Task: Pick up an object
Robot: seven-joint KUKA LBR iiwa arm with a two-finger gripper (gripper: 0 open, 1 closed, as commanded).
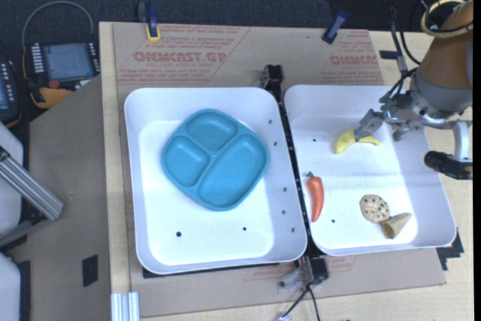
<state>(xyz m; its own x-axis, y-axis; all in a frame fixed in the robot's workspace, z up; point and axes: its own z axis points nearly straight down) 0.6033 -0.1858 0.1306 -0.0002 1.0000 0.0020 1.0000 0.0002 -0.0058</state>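
The bench [113,162], apparently brown board, bears two white bins [150,237] [421,233] side by side.

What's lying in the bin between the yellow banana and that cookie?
Nothing. In the camera view, the stretch of the right bin between the banana and the cookie is bare white floor.

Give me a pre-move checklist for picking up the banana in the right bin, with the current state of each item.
1. Target in view: banana lies in the right bin, unobstructed: ok.
2. Hand close to target: it sits at the banana's right end: ok.
3. Banana between the fingers: cannot tell.
4. Neighbours clear: chili pepper, cookie and cone piece lie apart from the banana: ok.
5. Blue plate out of the way in the left bin: ok.
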